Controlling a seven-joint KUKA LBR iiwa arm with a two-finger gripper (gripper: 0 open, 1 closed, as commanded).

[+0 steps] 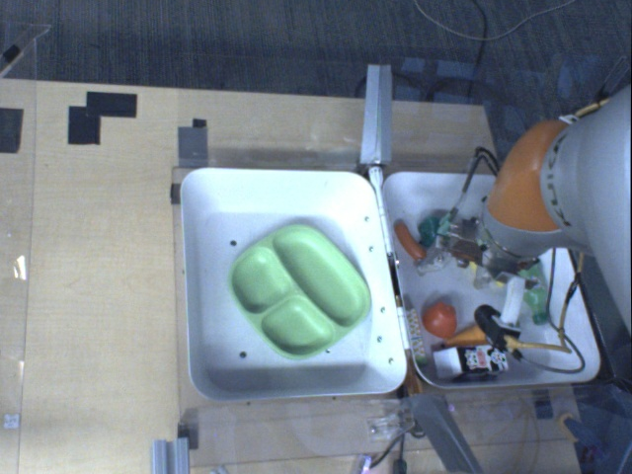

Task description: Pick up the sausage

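Sausage (410, 240): from the camera view, lying in the upper half of the right bin (434, 191), close against its left wall and just beside the divider from the left bin (217, 215). Reddish-brown and short, with the long axis slanted from upper left to lower right in the picture. Touching or almost touching a teal item (432, 230) on its right side; cannot tell which. Well apart from the tomato (440, 317) lower in the same bin.

Gripper (459, 247): low over the middle of the right bin, on the arm entering from the right. Placed just right of the sausage, with the teal item between the two. Open or closed: cannot tell at this slant. Nothing visibly held.

Judged step: approach, with the grasp not yet made. Calls for a short shift leftward toward the bin wall, then a close across the sausage's narrow width, square to that slanted axis. Likely risk: wall on one side and teal item on the other, so little room to straddle and easy to catch the wrong thing.
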